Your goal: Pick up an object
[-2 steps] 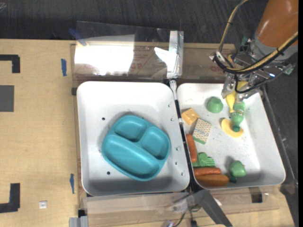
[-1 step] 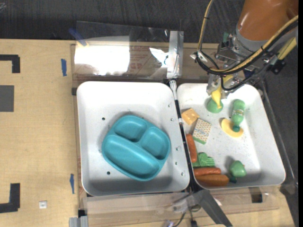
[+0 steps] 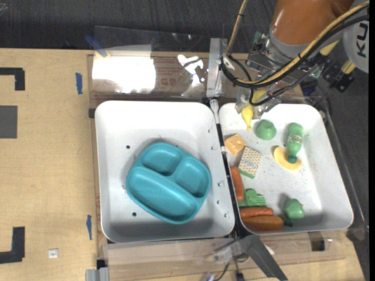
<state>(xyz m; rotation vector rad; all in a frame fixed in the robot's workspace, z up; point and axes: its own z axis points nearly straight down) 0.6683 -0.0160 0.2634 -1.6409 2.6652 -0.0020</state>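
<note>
A wooden counter (image 3: 41,174) carries two shallow white bins side by side, seen from above at a slant. The left bin (image 3: 117,122) holds one thing: a teal divided plate (image 3: 169,181) with three compartments, lying near the bin's middle.

The right bin (image 3: 319,174) holds a scatter of toy food. A small yellow piece (image 3: 246,117) lies at its far left corner. Just right of it sits a round green piece (image 3: 265,129), and further right a green bottle-like piece (image 3: 293,138) rests tilted against a pale yellow slice (image 3: 288,158). Along the bin's left wall lie an orange wedge (image 3: 235,143), a pale speckled block (image 3: 249,160) touching it, and a thin orange carrot (image 3: 237,182). At the near edge are a leafy green piece (image 3: 254,198), a reddish sausage (image 3: 262,216) and another small green piece (image 3: 293,208).

The grey arm with its orange band (image 3: 307,7) reaches in from the far right. Its claw (image 3: 252,100) hangs over the bin's far left corner, just above the yellow piece. Cables and shadow hide the claw's tips, so it cannot be told whether they are apart or together, or whether they touch the yellow piece.
</note>
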